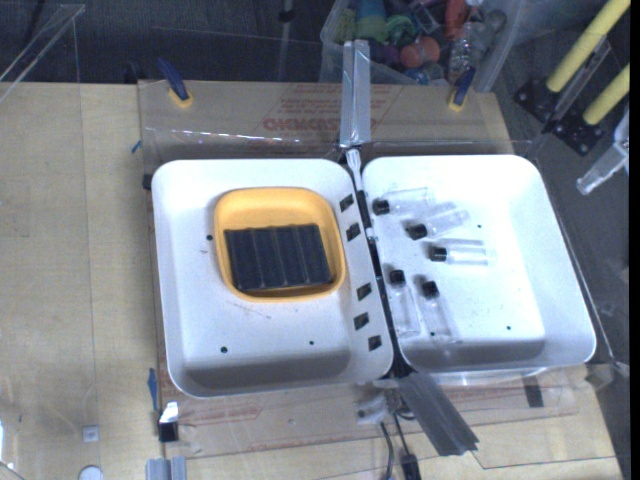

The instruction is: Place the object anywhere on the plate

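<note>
A yellow plate with rounded corners lies in the left white bin. On the plate rests a dark, ridged rectangular object, lying flat and covering most of the plate's floor. In the right white bin lie several clear vials with black caps, scattered over its left half near the divider.
A metal divider with black clips runs between the two bins. Behind the bins stands a clear box of coloured toys. Yellow tubes and a pale bracket sit at the far right edge. Bare bench lies to the left.
</note>
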Tool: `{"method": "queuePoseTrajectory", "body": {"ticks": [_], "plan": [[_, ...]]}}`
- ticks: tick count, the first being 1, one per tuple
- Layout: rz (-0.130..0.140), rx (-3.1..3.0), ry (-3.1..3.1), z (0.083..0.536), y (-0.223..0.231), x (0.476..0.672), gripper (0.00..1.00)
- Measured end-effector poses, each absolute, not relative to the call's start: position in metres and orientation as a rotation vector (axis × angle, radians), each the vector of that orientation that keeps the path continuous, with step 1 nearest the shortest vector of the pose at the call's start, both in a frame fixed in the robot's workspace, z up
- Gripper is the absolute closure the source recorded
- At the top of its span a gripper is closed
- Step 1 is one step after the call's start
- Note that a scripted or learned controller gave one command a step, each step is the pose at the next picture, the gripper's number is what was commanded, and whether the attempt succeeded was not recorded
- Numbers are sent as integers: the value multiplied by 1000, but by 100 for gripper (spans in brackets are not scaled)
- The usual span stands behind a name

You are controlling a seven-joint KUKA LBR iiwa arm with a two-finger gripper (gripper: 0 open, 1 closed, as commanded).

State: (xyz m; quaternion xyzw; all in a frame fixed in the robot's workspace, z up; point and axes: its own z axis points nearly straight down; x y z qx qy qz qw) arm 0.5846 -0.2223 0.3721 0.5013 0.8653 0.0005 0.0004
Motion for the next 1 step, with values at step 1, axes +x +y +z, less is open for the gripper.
{"method": "queuePoseTrajectory", "body": {"ticks": [1], "plan": [[1,1171,2905,437,-222,576,0]]}}
